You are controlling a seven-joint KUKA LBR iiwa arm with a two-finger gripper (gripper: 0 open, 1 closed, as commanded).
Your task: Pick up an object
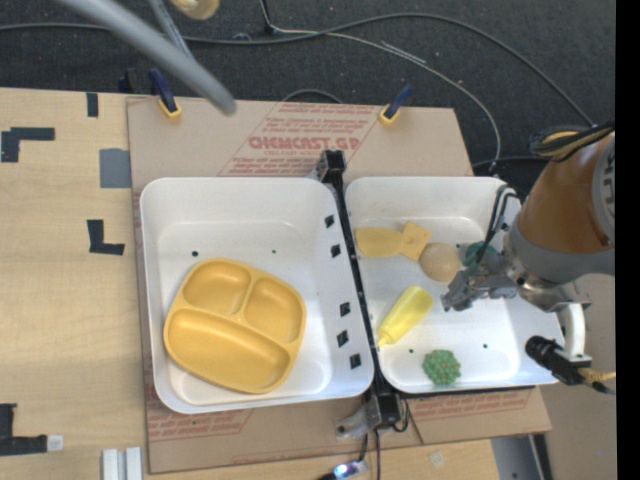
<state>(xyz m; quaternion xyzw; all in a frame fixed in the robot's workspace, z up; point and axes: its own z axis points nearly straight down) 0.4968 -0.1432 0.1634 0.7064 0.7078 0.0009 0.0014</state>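
In the right bin (400, 203) lie a tan round ball (437, 261), a flat yellow piece (378, 243) with a small yellow block (413, 239) against it, a yellow corn-like piece (403, 314) and a green broccoli-like lump (441, 366). My gripper (463, 294) hangs low inside this bin, just right of the ball and right of the corn piece. Nothing shows between its dark fingers. The arm's orange band and grey wrist rise above it at the right.
The left bin (170, 208) holds a yellow divided plate (235, 323). A black divider (345, 268) runs between the bins. Cables cross the dark floor behind; clamps hold the cardboard base at the back.
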